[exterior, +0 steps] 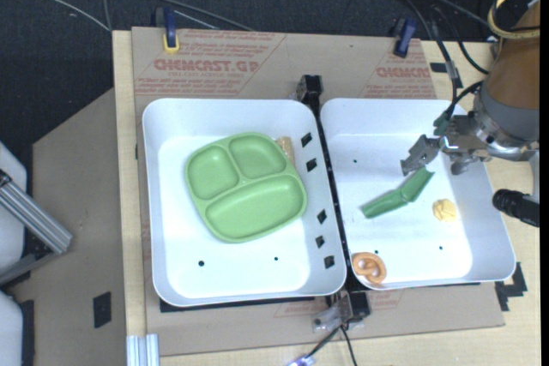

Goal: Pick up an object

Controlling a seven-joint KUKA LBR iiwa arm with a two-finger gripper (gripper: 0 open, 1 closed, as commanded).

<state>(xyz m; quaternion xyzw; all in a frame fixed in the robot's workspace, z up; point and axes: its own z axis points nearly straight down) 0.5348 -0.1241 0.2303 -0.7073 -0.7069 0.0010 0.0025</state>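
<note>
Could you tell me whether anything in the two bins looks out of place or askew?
The pretzel-shaped toy sits up on the near-left corner rim of the right bin rather than flat on its floor. The green divided plate in the left bin lies rotated, with a small tan object tucked at its far edge.

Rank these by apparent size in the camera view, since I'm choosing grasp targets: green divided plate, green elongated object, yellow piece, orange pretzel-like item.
1. green divided plate
2. green elongated object
3. orange pretzel-like item
4. yellow piece, only slightly smaller
</note>
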